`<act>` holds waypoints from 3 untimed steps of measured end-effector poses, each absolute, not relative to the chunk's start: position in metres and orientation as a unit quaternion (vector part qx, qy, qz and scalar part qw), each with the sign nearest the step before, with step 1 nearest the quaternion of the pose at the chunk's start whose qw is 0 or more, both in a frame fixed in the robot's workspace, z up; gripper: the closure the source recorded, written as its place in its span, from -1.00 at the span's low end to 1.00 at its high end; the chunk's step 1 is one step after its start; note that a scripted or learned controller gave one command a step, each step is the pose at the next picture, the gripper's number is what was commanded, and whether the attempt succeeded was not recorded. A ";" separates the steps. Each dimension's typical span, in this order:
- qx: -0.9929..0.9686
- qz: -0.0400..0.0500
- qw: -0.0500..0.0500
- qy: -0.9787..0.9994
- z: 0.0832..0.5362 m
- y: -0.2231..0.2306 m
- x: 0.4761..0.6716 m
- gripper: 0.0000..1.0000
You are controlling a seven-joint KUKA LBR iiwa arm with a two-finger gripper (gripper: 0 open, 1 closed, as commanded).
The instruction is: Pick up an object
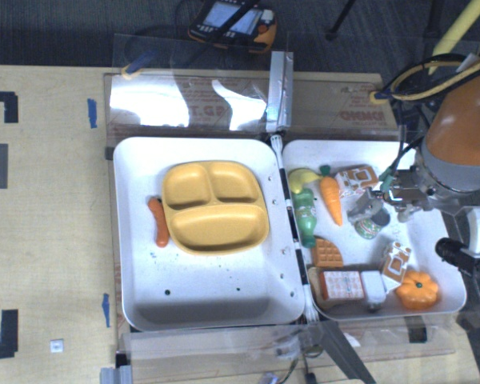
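Two shallow white bins are set side by side on the bench. In the left bin (136, 214) a yellow divided tray (214, 205) is sat roughly in the middle, with a small orange-red sausage-shaped toy (159, 221) laid touching the tray's left edge. The right bin (440, 238) is packed with toy food: a carrot (330, 199), orange with a green top, is laid tilted near the bin's upper left, with a yellow-green piece (301, 179) and a green bottle-like item (306, 218) just left of the carrot. Below the carrot a waffle (328, 253) can be seen, and below that a brown and white carton (348, 285). A small pumpkin (418, 290) is parked in the lower right corner, with a little printed box (397, 261) just above it. Right of the carrot a printed packet (357, 181) is found, and the gripper (374, 213) is lowered just below that packet, over something shiny that can't be made out. Whether it's clamped or loose can't be told.
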State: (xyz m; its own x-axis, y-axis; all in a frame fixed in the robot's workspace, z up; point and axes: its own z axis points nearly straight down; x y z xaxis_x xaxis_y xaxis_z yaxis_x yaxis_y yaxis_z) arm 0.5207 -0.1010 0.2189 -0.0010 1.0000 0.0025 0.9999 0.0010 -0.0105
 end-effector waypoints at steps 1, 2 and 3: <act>-0.638 0.001 0.002 -0.770 0.127 -0.101 0.539 -1.00; -0.546 0.000 0.001 -0.838 0.085 -0.104 0.595 -1.00; -0.547 -0.001 0.000 -0.837 0.093 -0.104 0.596 1.00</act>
State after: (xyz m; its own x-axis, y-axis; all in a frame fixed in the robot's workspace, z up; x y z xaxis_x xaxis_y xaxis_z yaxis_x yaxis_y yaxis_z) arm 0.5964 -0.1042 0.0930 -0.4021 0.9156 0.0002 0.9156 0.4021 0.0015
